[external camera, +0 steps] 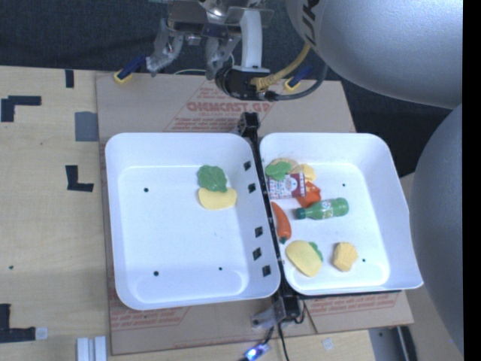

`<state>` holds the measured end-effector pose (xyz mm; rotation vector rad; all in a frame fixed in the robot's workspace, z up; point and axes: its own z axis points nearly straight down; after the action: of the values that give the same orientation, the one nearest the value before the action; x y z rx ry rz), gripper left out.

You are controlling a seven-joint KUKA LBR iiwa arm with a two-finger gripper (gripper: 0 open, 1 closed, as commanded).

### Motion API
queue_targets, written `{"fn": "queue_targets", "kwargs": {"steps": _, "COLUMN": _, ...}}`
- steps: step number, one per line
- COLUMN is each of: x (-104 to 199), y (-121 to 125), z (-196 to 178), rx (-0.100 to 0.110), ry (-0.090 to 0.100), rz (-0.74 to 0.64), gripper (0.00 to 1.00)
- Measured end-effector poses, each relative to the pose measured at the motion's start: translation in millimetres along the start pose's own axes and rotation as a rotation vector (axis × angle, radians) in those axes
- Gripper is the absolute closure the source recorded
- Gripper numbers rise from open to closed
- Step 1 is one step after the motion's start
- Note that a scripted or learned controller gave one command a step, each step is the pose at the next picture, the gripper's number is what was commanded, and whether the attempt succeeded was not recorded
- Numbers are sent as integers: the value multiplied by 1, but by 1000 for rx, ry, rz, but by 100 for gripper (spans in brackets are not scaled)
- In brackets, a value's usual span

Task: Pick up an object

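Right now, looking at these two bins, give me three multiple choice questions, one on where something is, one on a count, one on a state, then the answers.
1. Where does the green bottle lie?
A. in the left bin
B. in the right bin
C. on the cardboard

2. How many objects lie in the left bin?
A. two
B. four
C. none

3. How is the green bottle posed?
A. standing upright
B. lying on its side
C. held in the gripper

Answers:
1 B, it lies inside the right bin, beside the orange carrot.
2 A, just the green leafy piece and the yellow piece touching it.
3 B, its length lies flat along the bin floor, while the gripper hangs beyond the bins.
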<state>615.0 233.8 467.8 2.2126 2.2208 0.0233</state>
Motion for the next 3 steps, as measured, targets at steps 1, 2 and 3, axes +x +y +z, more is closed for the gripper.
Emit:
{"fn": "queue_targets", "kwargs": {"steps": 1, "x": -9, "y": 56, "z": -70, "rx": 7, "ry": -5, "rz": 4, "gripper": 100}}
{"fn": "queue_targets", "kwargs": {"steps": 2, "x": -1, "y": 17, "z": 118, "rx": 34, "ry": -12, "rz": 3, "gripper": 100}}
{"fn": "queue_targets", "kwargs": {"steps": 3, "x": 0, "y": 20, "z": -68, "rx": 0, "ry": 0, "rz": 0, "gripper": 100}}
